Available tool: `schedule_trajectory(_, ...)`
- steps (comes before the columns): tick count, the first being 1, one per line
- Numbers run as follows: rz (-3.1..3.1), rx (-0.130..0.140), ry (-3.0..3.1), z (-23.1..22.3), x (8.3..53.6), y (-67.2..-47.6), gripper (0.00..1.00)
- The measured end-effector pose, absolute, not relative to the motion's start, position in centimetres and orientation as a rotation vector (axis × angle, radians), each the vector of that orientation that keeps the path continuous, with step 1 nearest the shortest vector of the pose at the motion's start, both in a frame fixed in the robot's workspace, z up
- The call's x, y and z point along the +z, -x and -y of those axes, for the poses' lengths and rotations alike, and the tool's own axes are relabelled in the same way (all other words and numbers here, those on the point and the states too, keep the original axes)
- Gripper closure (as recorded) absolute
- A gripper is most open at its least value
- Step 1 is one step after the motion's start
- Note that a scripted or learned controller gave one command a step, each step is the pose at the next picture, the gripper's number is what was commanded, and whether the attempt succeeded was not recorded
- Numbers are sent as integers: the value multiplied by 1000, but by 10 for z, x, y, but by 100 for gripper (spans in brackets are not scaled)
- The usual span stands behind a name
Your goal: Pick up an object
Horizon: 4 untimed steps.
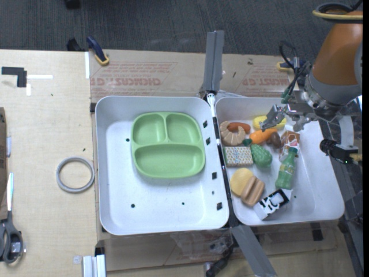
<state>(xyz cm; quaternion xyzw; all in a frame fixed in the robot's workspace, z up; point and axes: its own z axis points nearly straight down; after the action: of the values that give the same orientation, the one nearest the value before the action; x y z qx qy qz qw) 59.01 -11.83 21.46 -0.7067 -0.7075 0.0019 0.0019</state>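
Observation:
My gripper (286, 119) hangs over the back of the right bin (323, 201), its fingers spread open and nothing between them. Just below and left of it lie a yellow toy (261, 122), an orange carrot (264, 135) and a red-and-white packet (292, 139). Further left sits a brown pastry (234, 133). Toward the front of the bin are a cracker (237, 155), a green vegetable (262, 156), a green bottle (286, 169), a tan bun (247, 185) and a black-and-white item (273, 202).
The left bin (115, 206) holds a green divided plate (168, 144). A metal divider (213, 62) runs between the bins at the back. On the bench to the left lie a tape ring (75, 173) and scissors (10, 235).

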Motion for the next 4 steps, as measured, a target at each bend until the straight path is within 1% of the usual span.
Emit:
schedule_trajectory(1,2153,-18,2315,156,117,-603,0)
schedule_trajectory(2,2081,4,2351,92,90,-599,0)
schedule_trajectory(3,2075,8,2352,94,97,-599,100)
schedule_trajectory(4,2075,8,2353,94,97,-599,0)
